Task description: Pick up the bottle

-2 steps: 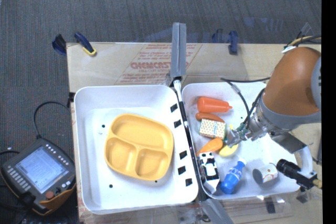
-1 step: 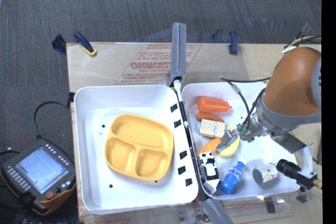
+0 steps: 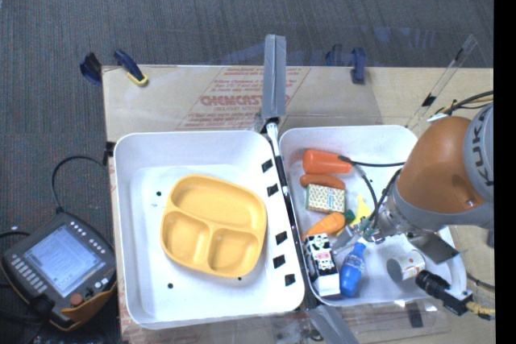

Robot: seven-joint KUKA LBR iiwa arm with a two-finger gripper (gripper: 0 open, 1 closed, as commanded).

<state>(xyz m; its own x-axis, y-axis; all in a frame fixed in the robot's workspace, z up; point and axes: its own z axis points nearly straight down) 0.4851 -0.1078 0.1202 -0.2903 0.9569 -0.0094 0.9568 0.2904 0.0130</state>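
Note:
A small blue bottle (image 3: 351, 273) with a pale cap lies near the front edge of the right bin (image 3: 387, 133), its cap pointing up and to the right. My gripper (image 3: 365, 229) hangs just above and slightly right of the bottle's cap, under the orange wrist band (image 3: 435, 173). The arm hides the gripper's tip, and nothing shows between it and the bottle. The bottle rests on the bin floor.
The right bin also holds two orange carrots (image 3: 326, 161) (image 3: 326, 224), a patterned box (image 3: 325, 197), a black-and-white box (image 3: 320, 253) beside the bottle and a white cylinder (image 3: 405, 264). A yellow divided plate (image 3: 214, 225) lies in the left bin (image 3: 129, 165).

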